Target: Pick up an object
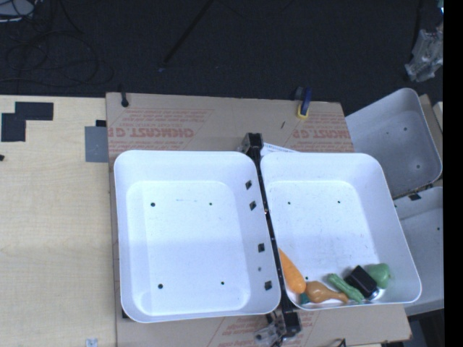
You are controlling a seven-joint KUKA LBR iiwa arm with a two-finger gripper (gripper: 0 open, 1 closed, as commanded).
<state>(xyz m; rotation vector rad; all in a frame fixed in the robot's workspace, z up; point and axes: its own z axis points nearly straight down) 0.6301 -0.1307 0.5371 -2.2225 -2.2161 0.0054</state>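
Note:
Several small objects lie bunched along the front edge of the right bin (376,172). An orange carrot-shaped piece (291,271) rests against the bin's left wall. Beside it lies a tan, brownish piece (323,292). To the right sit a green elongated piece (344,286), a black block (361,281) and a rounded green object (378,272). They touch or overlap one another.
The left bin (130,194) sits beside the right one, joined by a black divider with clips (262,223). Both rest on a cardboard sheet (181,125). A grey metal plate (394,132) stands at the right. Cables lie on the dark floor at the back.

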